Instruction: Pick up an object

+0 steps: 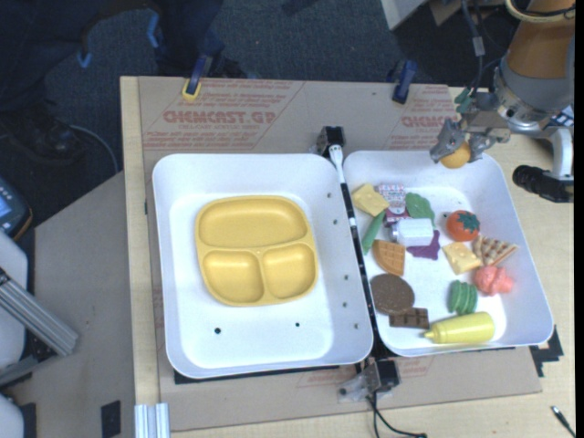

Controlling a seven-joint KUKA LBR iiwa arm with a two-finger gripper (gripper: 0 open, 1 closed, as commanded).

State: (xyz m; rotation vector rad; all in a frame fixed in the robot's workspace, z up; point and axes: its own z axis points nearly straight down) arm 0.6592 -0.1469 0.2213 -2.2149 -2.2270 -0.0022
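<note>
The brown cardboard-topped worktop [274, 103] carries two shallow white plastic bins side by side. The left bin [178, 272] has a yellow three-compartment plastic plate [257, 247] sitting about in its middle. The right bin [525, 272] is full of toy food: a yellow squeeze bottle [459, 329] lying along its near edge, a round brown cookie-like disc [392, 292] near its left edge with a dark chocolate bar piece [410, 318] just beside it, a red tomato [462, 224] toward the right side, a pink lumpy piece [493, 279], a green pepper-ish thing [462, 297], and a yellow cheese wedge [370, 199] up near the far left corner.

The grey arm with the orange band [538, 57] comes in at the far right corner of the right bin. The gripper [456, 149] sits over the bin's far edge, and its fingers are closed around a small orange-yellow round toy [455, 157], held just above the rim.
</note>
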